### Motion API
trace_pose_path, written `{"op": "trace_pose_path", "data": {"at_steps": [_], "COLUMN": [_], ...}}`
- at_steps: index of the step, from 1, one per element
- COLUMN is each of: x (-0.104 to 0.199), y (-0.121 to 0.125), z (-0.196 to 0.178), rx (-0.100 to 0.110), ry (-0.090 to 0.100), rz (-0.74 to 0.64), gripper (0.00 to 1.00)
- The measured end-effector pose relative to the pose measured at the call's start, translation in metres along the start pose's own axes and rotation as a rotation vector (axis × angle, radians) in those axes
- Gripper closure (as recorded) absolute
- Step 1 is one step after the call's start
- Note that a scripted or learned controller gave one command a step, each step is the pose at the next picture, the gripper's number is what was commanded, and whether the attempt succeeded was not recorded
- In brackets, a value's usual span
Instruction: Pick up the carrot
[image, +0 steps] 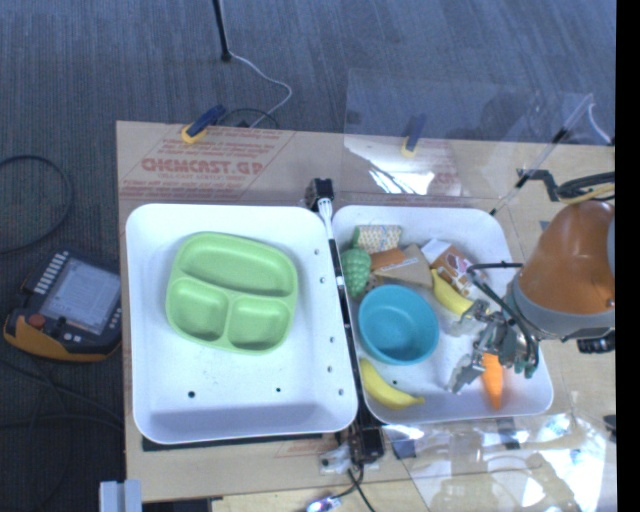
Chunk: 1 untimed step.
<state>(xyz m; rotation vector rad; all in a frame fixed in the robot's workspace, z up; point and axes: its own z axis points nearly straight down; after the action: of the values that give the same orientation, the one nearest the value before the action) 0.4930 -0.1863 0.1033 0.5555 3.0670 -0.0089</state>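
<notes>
From the camera view, the claw (478, 366) hangs low in the right bin (520, 405). How wide it stands, I cannot tell. The carrot (493, 381) lies just beside it on its right, maybe touching. It is small, orange and tapered, probably a light, stiff, rather smooth toy. I would take it across the thick middle. A bowl (399, 323) sits left of the claw.

- two white bins (150, 330), side by side
- one green divided plate (233, 291)
- one blue bowl (399, 323)
- two bananas (388, 387), I think
- one carrot (493, 381)
- a few packaged snacks, too jumbled to count
</notes>
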Motion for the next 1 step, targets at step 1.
{"op": "trace_pose_path", "data": {"at_steps": [1], "x": [0.01], "y": [0.0136], "z": [0.0109], "rx": [0.004], "ry": [0.007], "rz": [0.106], "gripper": [0.0]}}
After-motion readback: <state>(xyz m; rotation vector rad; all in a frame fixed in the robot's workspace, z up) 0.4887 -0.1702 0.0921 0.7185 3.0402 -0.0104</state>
